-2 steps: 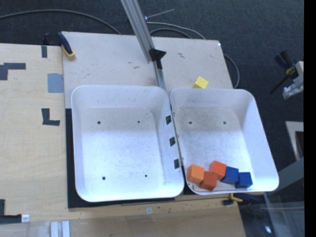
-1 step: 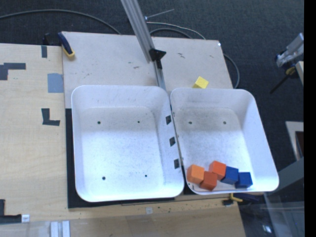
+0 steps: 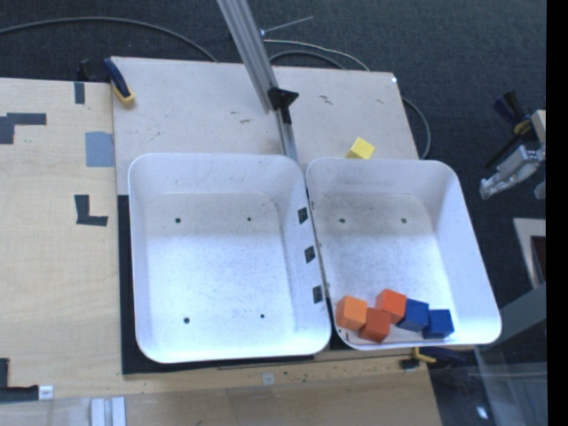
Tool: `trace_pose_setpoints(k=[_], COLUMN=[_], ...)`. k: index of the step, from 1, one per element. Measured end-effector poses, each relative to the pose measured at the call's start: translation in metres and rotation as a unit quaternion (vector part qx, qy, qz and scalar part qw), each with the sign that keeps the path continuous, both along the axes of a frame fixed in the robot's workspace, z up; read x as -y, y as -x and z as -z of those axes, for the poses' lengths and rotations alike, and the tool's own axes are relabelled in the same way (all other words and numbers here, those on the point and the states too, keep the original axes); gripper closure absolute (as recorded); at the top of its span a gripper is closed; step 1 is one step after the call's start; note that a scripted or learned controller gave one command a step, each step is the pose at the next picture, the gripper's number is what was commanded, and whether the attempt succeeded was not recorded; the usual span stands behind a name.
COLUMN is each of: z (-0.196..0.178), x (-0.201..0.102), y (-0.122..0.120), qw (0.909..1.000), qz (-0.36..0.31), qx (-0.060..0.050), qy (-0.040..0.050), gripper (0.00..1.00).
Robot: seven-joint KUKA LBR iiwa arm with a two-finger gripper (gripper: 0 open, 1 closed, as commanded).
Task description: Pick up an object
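Note:
Several small cubes huddle in the near corner of the right bin (image 3: 448,189). An orange cube (image 3: 352,311) lies furthest left, with two red-orange cubes (image 3: 391,302) (image 3: 376,326) touching it. Two blue cubes (image 3: 414,314) (image 3: 438,324) sit to their right, against the bin's front wall. A yellow block (image 3: 361,148) lies on the bench just behind the right bin, outside it.
The left bin (image 3: 138,238) stands beside the right one, their walls touching. A slanted aluminium rail (image 3: 248,38) crosses the bench behind the bins. A metal fitting (image 3: 513,169) juts in at the right edge. Cables run over the dark floor at the back.

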State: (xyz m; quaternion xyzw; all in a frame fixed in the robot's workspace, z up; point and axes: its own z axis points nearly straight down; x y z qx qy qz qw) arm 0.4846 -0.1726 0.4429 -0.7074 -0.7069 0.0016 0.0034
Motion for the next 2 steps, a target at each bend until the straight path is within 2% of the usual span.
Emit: trace_pose_setpoints(k=[1,2], z=[-0.078,-0.028], x=[-0.036,-0.074], y=[-0.044,-0.129], qw=[1.0,1.0], qz=[-0.003,-0.003], qx=[0.008,0.001], qy=[0.0025,0.001], gripper=[0.0,0.0])
